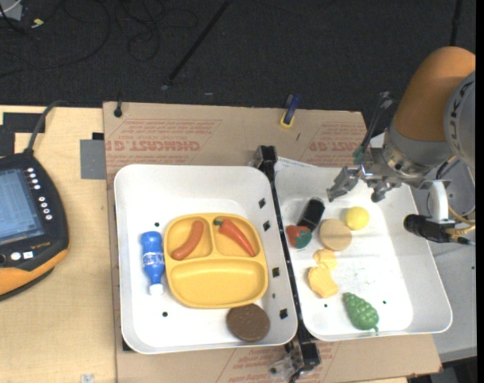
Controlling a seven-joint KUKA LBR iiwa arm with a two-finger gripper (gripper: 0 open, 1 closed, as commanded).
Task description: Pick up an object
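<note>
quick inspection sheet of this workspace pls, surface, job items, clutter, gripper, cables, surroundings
surface: two shallow white bins, left bin and right bin, side by side on a cardboard sheet.
job's things, right bin: yellow ball, tan disc, black cylinder, yellow pieces, green bumpy item.
job's things, left bin: yellow divided plate holding a sausage and a red pepper; blue bottle and brown disc beside it.
clutter: blue and yellow clip on the cardboard's far edge.
gripper: gripper open over the right bin's far end, nothing between its fingers.
cables: dark cables on the floor beyond the bench.
surroundings: control pendant left of the bins.
</note>
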